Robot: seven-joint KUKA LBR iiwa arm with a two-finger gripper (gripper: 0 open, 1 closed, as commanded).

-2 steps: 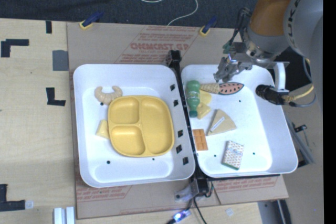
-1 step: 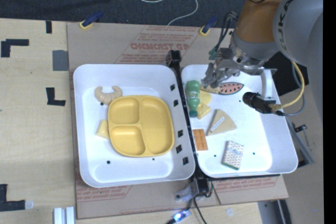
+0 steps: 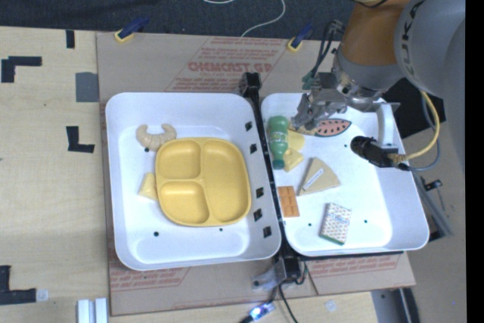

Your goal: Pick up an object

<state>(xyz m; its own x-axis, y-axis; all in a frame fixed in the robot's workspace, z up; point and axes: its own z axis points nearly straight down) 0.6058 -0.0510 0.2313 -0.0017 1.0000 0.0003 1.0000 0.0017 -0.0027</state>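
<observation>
We take the yellow divided plate [image 3: 203, 180] as our landmark; it lies in the left white bin [image 3: 121, 163], with a beige croissant-shaped piece [image 3: 155, 135] touching its upper left rim and a pale yellow wedge [image 3: 147, 185] tucked at its left edge. To the right of the plate, across the divider, sits the right white bin [image 3: 401, 223]; the gripper [image 3: 314, 111] hangs over that bin's upper part, up and to the right of the plate, just beside a watermelon slice [image 3: 331, 126]; we cannot tell how it stands. A green bottle [image 3: 277, 140] lies just right of the plate; beyond it rest a yellow cheese wedge [image 3: 320, 178], an orange cracker [image 3: 288, 201] and, farther down, a small patterned box [image 3: 336, 223]; nothing is visibly held.
</observation>
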